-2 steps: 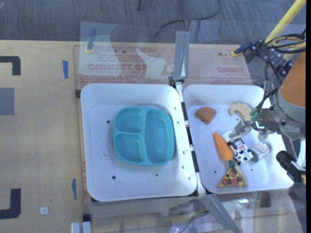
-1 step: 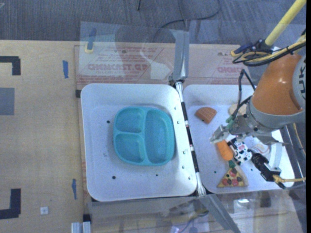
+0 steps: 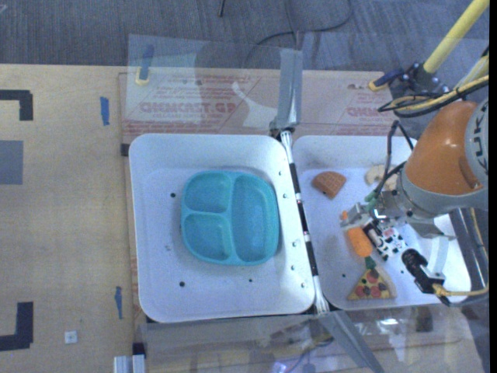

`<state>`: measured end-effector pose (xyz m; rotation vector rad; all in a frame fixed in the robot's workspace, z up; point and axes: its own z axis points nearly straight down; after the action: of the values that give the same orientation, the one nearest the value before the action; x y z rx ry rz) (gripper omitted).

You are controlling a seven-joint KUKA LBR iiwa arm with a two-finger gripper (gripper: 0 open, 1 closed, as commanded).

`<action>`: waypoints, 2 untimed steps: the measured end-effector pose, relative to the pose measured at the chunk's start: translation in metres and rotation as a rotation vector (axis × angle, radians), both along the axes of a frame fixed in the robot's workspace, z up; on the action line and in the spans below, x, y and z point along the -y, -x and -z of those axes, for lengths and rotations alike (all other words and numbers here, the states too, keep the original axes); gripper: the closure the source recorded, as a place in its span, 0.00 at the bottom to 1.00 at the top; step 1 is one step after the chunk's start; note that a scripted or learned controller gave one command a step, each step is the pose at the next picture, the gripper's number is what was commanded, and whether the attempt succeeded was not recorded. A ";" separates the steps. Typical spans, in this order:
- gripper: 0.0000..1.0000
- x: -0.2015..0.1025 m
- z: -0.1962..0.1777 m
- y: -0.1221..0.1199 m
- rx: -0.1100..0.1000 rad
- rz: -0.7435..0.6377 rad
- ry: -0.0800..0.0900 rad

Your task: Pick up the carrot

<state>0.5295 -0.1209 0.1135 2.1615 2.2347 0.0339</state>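
Arm bent low over the right bin (image 3: 334, 286) — gripper (image 3: 365, 222) just above the carrot (image 3: 359, 242), finger state unclear

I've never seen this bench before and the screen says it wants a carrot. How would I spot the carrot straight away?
Look in the right bin, by the gripper. The carrot is the small plain orange chunk at its tip. The browner wedge lies further back, and the pizza slice, in front, is a speckled triangle.

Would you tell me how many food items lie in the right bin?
3: a brown piece near the back left, the carrot at the gripper, a pizza slice in front. The arm may hide more.
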 end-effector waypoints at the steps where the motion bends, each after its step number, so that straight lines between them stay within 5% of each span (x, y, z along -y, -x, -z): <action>1: 0.00 -0.002 0.006 0.001 0.010 -0.169 0.020; 2: 1.00 0.002 -0.007 -0.002 0.024 -0.159 0.021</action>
<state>0.5314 -0.1232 0.1204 1.9571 2.3767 0.0395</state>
